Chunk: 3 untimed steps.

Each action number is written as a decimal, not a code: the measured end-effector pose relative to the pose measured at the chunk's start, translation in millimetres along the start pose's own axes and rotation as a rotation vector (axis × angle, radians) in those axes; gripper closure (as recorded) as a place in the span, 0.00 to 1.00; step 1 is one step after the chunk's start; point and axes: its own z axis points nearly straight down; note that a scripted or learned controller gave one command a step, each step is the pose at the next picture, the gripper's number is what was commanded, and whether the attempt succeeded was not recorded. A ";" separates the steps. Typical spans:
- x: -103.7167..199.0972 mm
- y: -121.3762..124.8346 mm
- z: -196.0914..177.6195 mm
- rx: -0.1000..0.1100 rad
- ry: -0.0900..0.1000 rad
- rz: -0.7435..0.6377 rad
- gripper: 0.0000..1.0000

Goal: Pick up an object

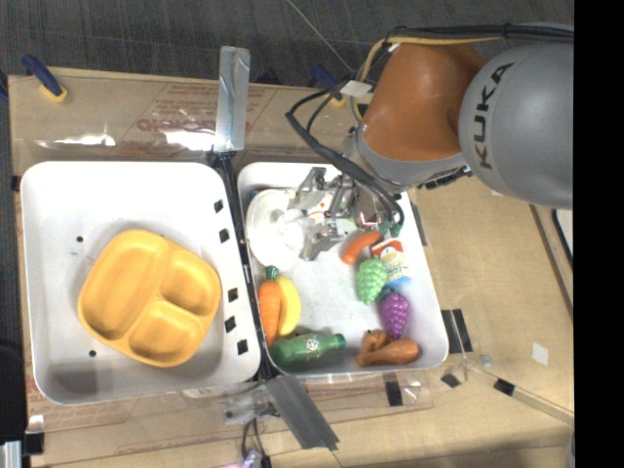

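Note:
My gripper (314, 224) hangs low in the far part of the right bin (429, 300), above a white dish (268, 224). Its metal fingers (310, 246) point down toward the bin floor with a gap between them and nothing in it. Just right of the gripper lies an orange carrot-like piece (357, 246). Further forward sit green grapes (371, 279), purple grapes (394, 311), a carrot (269, 304), a banana (289, 304), a green bottle (306, 347) and a brown piece (388, 350).
The left bin (58, 213) holds a yellow divided plate (148, 294). A small carton (392, 257) lies near the right bin's right wall. The arm's orange band (419, 100) overhangs the bin's far right corner.

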 end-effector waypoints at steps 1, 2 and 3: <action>-14.7 -69.4 -78.5 0.005 0.003 0.027 1.00; 65.7 -105.7 -14.2 0.000 0.014 -0.132 1.00; 41.4 -70.8 49.2 -0.004 0.015 -0.183 1.00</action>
